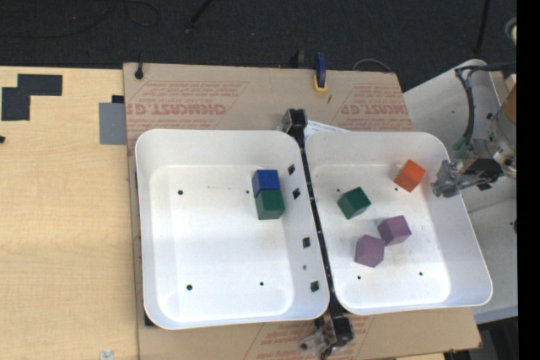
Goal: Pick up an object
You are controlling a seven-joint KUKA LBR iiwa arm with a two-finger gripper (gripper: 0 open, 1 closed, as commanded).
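Arm (489,118): one, entering from the right edge of the view, cables along its side. Gripper (445,180): small, dark grey, low at the end of the arm, pointing left. Finger state: too small to make out.

Two white bins sitting side by side on the worktop (67,206).
The left bin (160,265) is holding a blue block (266,180) touching a green block (270,204); the right bin (456,265) is carrying an orange cube (410,175), a green cube (353,202) and two purple blocks (381,240), while the tool (447,180) is hovering at its right rim.
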